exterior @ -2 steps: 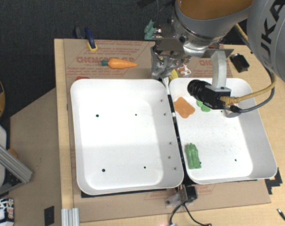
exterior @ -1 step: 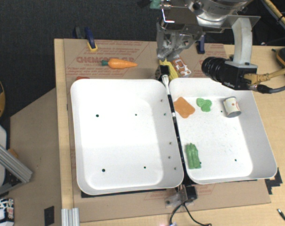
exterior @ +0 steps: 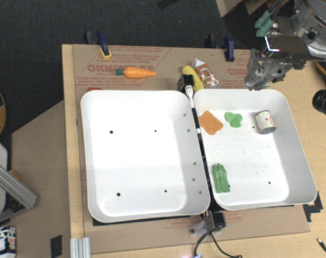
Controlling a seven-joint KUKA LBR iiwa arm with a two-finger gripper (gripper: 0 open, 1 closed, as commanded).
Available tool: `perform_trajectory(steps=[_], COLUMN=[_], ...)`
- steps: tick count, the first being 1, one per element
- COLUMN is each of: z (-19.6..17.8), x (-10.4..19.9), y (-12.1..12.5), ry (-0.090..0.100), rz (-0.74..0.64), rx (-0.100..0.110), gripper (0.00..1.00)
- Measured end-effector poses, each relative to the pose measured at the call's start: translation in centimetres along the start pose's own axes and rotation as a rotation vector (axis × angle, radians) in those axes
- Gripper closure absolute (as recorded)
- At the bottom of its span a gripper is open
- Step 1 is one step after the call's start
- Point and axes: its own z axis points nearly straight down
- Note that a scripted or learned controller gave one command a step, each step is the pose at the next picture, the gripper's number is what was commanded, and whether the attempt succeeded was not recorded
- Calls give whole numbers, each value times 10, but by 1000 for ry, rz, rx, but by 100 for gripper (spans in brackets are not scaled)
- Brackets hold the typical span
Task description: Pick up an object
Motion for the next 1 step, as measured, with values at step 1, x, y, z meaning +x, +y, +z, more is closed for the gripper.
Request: perform_trajectory(steps=[1], z=[22], x=[-164], y=[2], ry=[-2], rz=[4], rx=[1], gripper=[100])
